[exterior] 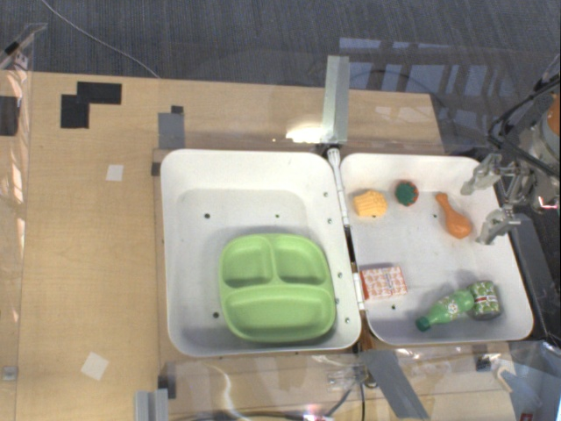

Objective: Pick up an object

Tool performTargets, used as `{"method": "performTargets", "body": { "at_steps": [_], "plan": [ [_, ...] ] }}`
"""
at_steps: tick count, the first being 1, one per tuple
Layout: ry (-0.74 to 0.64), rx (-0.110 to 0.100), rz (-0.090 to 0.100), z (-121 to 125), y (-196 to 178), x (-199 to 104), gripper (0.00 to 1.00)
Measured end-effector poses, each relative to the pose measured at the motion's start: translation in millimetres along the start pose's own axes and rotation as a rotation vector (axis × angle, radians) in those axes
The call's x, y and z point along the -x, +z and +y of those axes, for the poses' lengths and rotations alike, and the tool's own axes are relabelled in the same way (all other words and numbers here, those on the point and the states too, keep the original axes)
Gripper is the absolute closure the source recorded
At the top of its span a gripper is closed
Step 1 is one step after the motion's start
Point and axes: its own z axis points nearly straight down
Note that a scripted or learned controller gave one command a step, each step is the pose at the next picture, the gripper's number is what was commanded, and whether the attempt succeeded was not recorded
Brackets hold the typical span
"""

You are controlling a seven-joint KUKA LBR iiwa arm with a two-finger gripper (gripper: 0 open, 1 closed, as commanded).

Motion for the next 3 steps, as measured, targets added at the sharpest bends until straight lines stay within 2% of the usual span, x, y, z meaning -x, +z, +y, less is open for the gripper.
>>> {"method": "performTargets", "body": {
  "at_steps": [1, 2, 3],
  "plan": [
    [0.187, 0.0, -0.004, -14.8, 153.4, 44.3, 0.0],
    [0.179, -0.002, -0.015, -13.0, 139.2, 48.4, 1.0],
    [0.744, 0.003, -0.001, 83.8, 45.9, -24.4, 1.0]
  ]
}}
